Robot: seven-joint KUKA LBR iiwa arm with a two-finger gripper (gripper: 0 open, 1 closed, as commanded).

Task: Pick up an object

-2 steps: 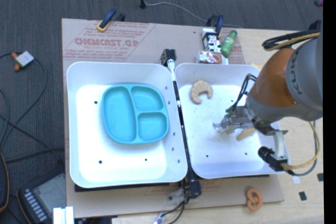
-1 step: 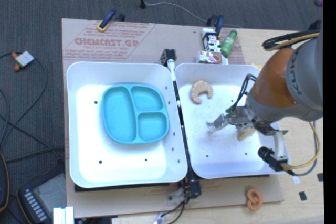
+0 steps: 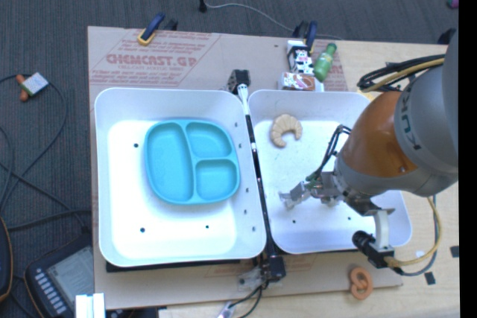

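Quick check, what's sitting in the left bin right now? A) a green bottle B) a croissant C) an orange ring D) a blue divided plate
D: the blue divided plate lies in the left bin; the croissant is in the right bin, and the green bottle and orange ring sit on the bench outside both.

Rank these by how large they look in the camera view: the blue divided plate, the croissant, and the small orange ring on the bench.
1. blue divided plate, clearly largest.
2. croissant.
3. orange ring, slightly smaller than the croissant; the difference is modest.
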